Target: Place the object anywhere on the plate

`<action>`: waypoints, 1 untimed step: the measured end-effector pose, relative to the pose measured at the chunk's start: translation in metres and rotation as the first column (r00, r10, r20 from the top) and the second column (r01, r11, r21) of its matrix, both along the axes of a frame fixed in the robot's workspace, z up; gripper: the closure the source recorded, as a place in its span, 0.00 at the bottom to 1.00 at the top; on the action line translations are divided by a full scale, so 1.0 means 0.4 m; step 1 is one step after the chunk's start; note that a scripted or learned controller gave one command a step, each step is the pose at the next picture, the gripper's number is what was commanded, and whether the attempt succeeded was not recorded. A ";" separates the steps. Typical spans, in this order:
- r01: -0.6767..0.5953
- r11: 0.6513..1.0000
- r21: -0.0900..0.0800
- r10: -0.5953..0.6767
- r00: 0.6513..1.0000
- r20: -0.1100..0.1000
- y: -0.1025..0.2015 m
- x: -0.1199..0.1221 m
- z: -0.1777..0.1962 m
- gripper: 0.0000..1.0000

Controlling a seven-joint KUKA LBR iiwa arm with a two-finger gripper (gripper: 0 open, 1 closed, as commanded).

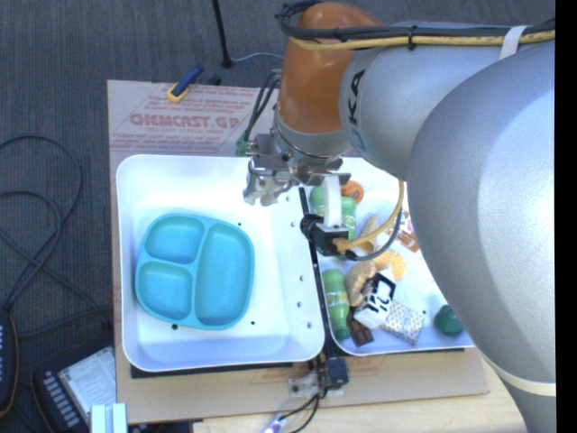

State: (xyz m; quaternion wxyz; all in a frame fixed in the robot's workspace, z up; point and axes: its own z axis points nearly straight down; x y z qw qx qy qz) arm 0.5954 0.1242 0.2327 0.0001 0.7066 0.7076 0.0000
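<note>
A light blue plate [196,270] with three compartments lies in the left bin [162,174], toward its front left. My gripper [264,188] hangs over the far right part of that bin, up and to the right of the plate and close to the wall between the bins. I see no object on the plate. Loose objects lie in the right bin [389,343]: a green bottle [335,298], a silvery box [402,322], a green ball [447,320] and a pale yellow piece [361,274]. The arm hides much of that bin.
The grey arm with its orange band [315,70] covers the upper right of the view. A cardboard sheet [171,120] with a small blue and yellow item [184,83] lies behind the bins. Cables run over the floor at the left.
</note>
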 end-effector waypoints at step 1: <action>0.001 1.000 -0.001 -0.001 1.000 -0.004 0.072 0.044 -0.188 1.00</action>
